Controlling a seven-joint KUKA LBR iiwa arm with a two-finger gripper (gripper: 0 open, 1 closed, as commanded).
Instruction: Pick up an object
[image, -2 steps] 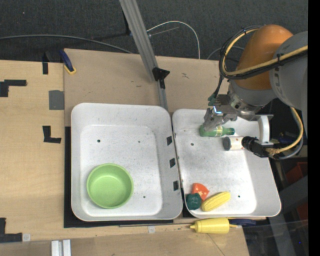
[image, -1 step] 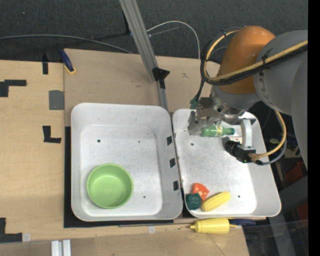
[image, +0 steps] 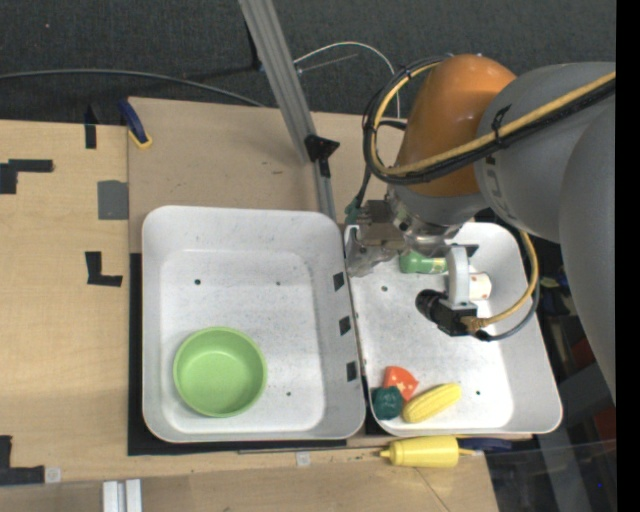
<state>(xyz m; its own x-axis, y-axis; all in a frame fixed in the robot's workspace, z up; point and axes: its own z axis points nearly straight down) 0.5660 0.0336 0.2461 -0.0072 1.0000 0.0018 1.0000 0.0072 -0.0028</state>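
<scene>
Right bin (image: 505, 375), end effector (image: 375, 247) beside green object (image: 416, 264)

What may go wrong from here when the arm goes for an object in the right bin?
1. The end effector sits close to the wall of the right bin and might strike it.
2. The yellow corn, orange piece and dark green piece crowd together, so a grasp might slip.
</scene>
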